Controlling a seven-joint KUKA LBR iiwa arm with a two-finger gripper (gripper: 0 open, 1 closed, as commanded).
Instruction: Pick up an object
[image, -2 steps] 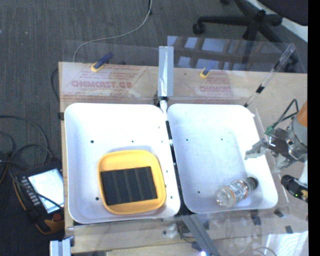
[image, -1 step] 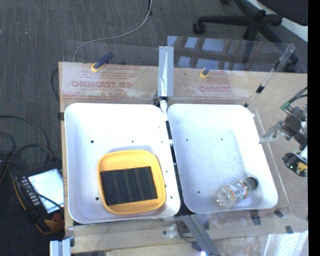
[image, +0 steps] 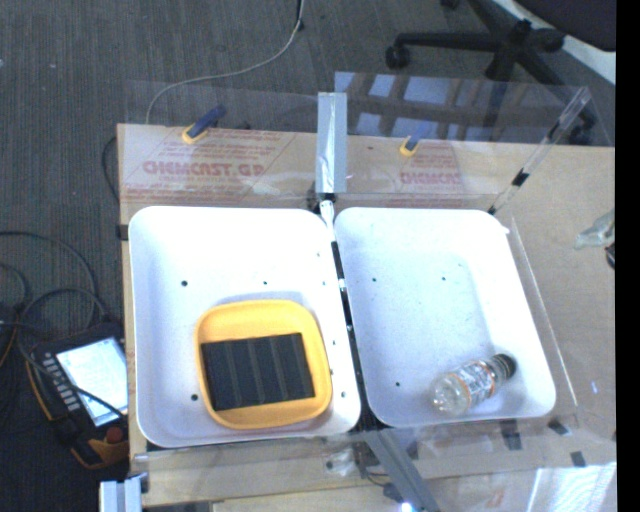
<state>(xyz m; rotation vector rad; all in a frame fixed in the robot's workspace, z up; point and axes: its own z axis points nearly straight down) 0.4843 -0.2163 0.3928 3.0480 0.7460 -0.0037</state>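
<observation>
White plastic bins, two: the left bin (image: 170, 260) holds one yellow tray (image: 263, 365) with a dark ribbed inset; right of it, the right bin (image: 430, 270) holds one clear bottle (image: 470, 384).

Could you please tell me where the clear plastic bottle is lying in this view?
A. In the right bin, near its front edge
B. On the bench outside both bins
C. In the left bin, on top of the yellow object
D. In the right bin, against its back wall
A: the clear plastic bottle lies on its side in the right bin, close to its front edge, while the yellow object sits alone in the left bin.
</observation>
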